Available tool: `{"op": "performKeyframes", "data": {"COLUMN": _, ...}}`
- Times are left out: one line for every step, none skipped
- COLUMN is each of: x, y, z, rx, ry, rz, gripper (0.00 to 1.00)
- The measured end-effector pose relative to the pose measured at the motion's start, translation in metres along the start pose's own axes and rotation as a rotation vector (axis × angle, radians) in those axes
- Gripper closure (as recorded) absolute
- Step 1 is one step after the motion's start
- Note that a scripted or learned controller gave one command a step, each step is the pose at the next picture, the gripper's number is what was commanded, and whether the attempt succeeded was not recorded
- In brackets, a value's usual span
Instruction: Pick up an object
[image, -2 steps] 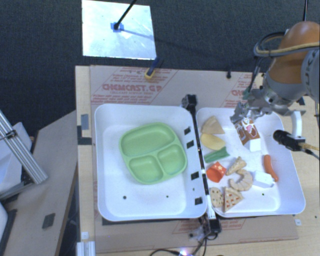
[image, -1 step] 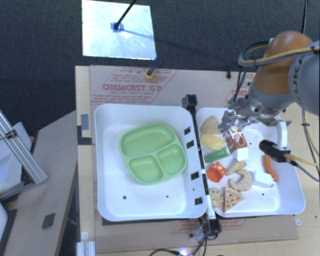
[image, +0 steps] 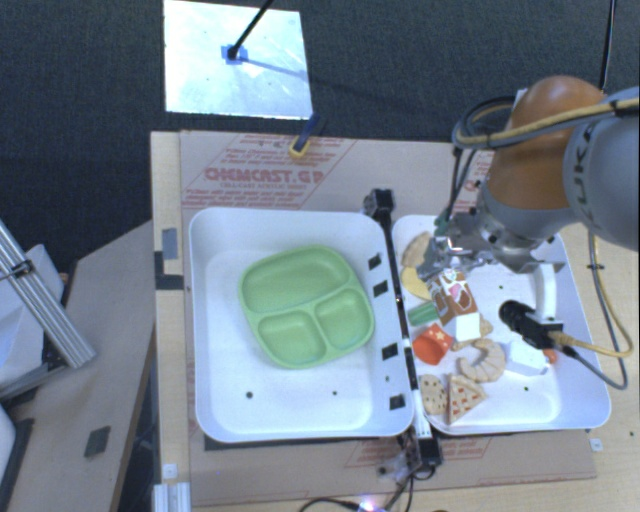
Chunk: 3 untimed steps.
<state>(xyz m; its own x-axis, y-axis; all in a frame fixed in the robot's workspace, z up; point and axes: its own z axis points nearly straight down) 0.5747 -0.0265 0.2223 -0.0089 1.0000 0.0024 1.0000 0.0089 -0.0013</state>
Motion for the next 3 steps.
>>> {"op": "performKeyframes", "data": {"x": 0.041, "y": -0.036, "z": -0.006, "rx": 0.001, "ry": 0.000, "rz": 0.000, "gripper": 1.00}}
{"op": "performKeyframes", "data": {"x": 0.089, "y": -0.059, "z": 0.008, "rx": 0.001, "ry": 0.000, "rz": 0.001, "gripper": 1.00}}
{"op": "performKeyframes", "data": {"x": 0.104, "y": -0.066, "z": 0.008, "rx": 0.000, "ry": -0.001, "rz": 0.002, "gripper": 1.00}}
